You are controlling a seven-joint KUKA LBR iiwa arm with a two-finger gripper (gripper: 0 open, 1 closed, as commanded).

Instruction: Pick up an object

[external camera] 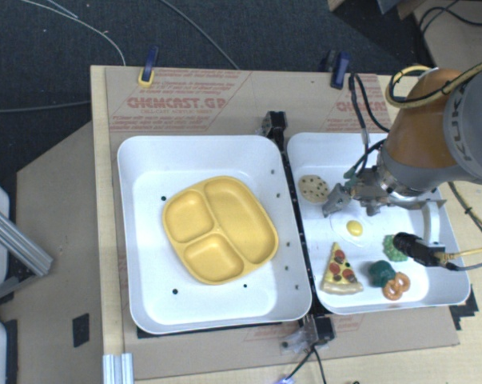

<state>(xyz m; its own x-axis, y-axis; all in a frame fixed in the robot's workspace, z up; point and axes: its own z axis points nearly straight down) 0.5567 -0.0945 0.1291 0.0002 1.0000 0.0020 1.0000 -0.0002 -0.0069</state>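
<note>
- Grey arm with orange band above the wrist (420, 130): reaches in from the right, hanging over the right bin; two-finger gripper (348, 197) sits low above the toys, between the cookie and the egg. Whether it is spread or closed cannot be told from this slant; nothing is seen gripped.
- Right shallow white bin (304, 146): holds the candidate objects, all loose on its floor — round speckled toy cookie (312, 187), flat fried-egg toy with yellow yolk (352, 229), triangular pizza-slice toy (339, 269), green broccoli-like piece (396, 248), small teal lump (380, 273), orange pretzel toy (396, 286).
- Likely target: egg or cookie, judged from their nearness to the gripper.
- Left shallow white bin (137, 166): carries a yellow three-compartment plastic tray (219, 229), lying flat.
- Bench: brown printed cardboard sheet (185, 98), held by a yellow-and-blue clamp (148, 68) and a blue clamp (338, 66) at the far edge.
- Surroundings: dark carpet (49, 54) with thin cables trailing across.
</note>
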